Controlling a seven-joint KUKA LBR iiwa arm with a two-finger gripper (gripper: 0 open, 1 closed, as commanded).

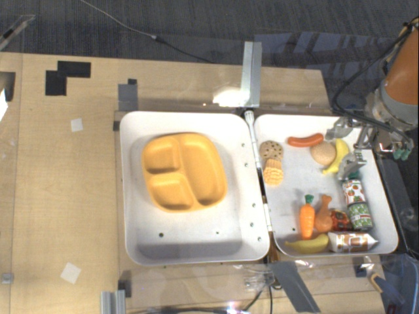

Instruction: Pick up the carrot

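Jaws (353, 150) hang over the right bin's (288, 241) far right side, near a banana (338, 156); we cannot tell their state. Carrot (307, 218) lies untouched toward the bin's near edge. Approach and grasp both remain.

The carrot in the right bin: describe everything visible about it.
The carrot is a small toy, apparently plastic, with an orange body and a green leafy top. It lies flat on the right bin floor near the front, green end pointing to the back. A brownish drumstick-like toy sits against its right side, and a yellow banana lies just in front of its tip. The hand is apart from it.
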